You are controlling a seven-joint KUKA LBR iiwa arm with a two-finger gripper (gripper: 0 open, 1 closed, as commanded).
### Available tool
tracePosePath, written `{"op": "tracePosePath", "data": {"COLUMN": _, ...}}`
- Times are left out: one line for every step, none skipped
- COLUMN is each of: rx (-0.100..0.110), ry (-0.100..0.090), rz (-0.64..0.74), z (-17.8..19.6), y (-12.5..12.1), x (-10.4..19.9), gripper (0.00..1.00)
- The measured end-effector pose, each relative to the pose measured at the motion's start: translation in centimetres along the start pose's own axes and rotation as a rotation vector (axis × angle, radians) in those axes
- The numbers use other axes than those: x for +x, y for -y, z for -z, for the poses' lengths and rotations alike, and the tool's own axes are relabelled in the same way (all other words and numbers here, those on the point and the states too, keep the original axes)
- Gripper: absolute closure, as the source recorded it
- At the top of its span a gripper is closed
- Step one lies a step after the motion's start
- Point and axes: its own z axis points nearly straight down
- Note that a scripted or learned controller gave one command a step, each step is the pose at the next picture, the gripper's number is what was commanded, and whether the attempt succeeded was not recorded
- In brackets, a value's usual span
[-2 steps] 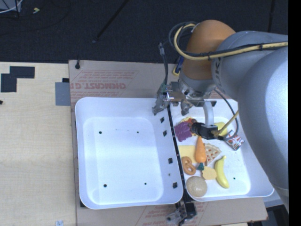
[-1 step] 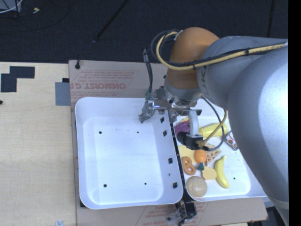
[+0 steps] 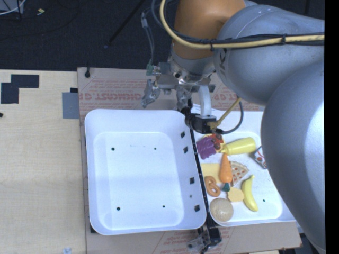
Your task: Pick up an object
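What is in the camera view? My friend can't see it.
A grey robot arm reaches over the right white bin, which holds toy food: a banana, a carrot, purple grapes and a pretzel. The left white bin sits beside it.

The gripper (image 3: 166,95) hangs over the far rim of the left bin (image 3: 136,180), its two metal fingers (image 3: 150,95) spread apart with nothing between them. All the toys lie in the right bin (image 3: 268,197), nearer the camera than the fingers and off to their right. Closest to the fingers is a purple bunch of grapes (image 3: 206,147), with a yellow bottle (image 3: 241,145) just beside it. Farther from the fingers come an orange carrot (image 3: 226,168), a pretzel (image 3: 212,186) and a banana (image 3: 249,193). Farthest off sits a pale round ball (image 3: 221,210), against that bin's near rim.
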Motion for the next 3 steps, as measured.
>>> {"op": "tracePosePath", "data": {"rx": 0.017, "ry": 0.003, "rz": 0.002, "z": -2.4, "y": 7.0, "x": 9.1, "gripper": 0.0}}
{"op": "tracePosePath", "data": {"rx": 0.018, "ry": 0.006, "rz": -0.002, "z": -18.4, "y": 6.3, "x": 10.9, "gripper": 0.0}}
{"op": "tracePosePath", "data": {"rx": 0.004, "ry": 0.0, "rz": -0.004, "z": 2.6, "y": 10.2, "x": 10.8, "gripper": 0.0}}
